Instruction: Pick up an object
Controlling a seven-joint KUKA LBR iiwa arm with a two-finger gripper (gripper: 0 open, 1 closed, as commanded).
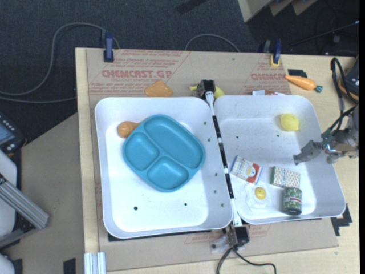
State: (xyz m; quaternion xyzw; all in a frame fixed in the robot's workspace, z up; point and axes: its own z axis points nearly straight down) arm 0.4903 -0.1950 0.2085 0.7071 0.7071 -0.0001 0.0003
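1. The gripper (305,153) hung over the right bin (325,201), just above and to the right of the green patterned box (285,177), on the grey arm coming in from the right edge.
2. Whether the gripper was open or closed could not be told, as its tip showed only as a small grey shape. Nothing could be seen held in it.
3. A green can (292,200) lay just below the green patterned box, touching or almost touching it.
4. A toy fried egg (259,194) lay to the lower left of the box, and a small white and red carton (246,169) sat left of the box, near the wall between the bins.
5. A yellow lemon (289,121) rested well above the box, near the bin's far wall, apart from the gripper.
6. Far left of the box, a blue divided plate (163,152) lay in the left bin (154,218), with an orange object (125,128) partly tucked under its upper left edge.
7. Above and right of the box, outside the bins, a toy carrot (301,83) lay on the board.
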